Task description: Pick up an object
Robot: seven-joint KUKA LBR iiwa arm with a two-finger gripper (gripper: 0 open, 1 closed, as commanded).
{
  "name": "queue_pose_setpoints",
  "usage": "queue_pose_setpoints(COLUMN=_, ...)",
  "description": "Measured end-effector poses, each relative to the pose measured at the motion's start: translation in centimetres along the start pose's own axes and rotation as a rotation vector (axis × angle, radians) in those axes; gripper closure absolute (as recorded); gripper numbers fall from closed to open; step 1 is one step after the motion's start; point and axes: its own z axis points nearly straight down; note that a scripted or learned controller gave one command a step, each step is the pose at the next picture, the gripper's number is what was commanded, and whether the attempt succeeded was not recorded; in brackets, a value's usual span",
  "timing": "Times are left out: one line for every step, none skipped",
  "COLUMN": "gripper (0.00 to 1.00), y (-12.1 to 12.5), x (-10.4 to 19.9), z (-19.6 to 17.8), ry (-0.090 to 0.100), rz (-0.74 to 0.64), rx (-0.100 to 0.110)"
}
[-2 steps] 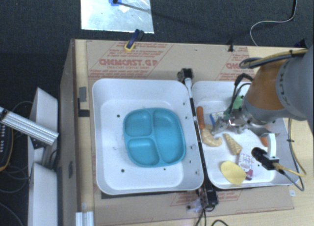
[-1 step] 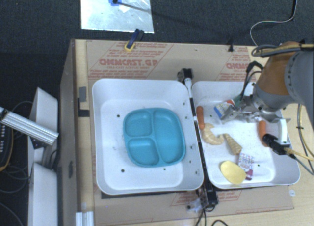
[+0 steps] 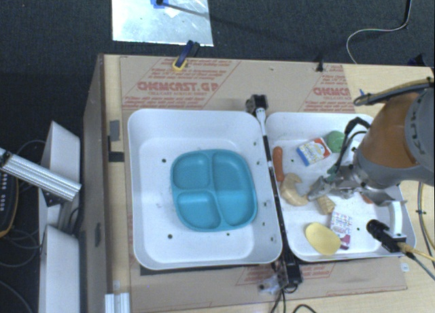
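The arm's gripper [image 3: 325, 189] hangs low in the right bin [image 3: 299, 122] beside a tan object [image 3: 293, 190], its grip state impossible to tell.

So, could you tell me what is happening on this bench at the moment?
The robot arm is reaching into the right bin, its pincer low among the clutter there, close to a beige piece and a small tan lump. A sausage, a small carton, a green ball, a yellow lemon-like piece and a packet lie around it. The left bin holds a blue divided plate. Nothing looks lifted yet.
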Motion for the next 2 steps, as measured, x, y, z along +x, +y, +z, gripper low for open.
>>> queue_pose_setpoints(gripper=1.0, y=0.1, x=0.0, z=-1.1, ry=0.0, rz=-0.001, rx=-0.003)
queue_pose_setpoints(gripper=1.0, y=-0.4, x=7.0, z=-10.1, ry=0.0, rz=-0.003, rx=-0.003)
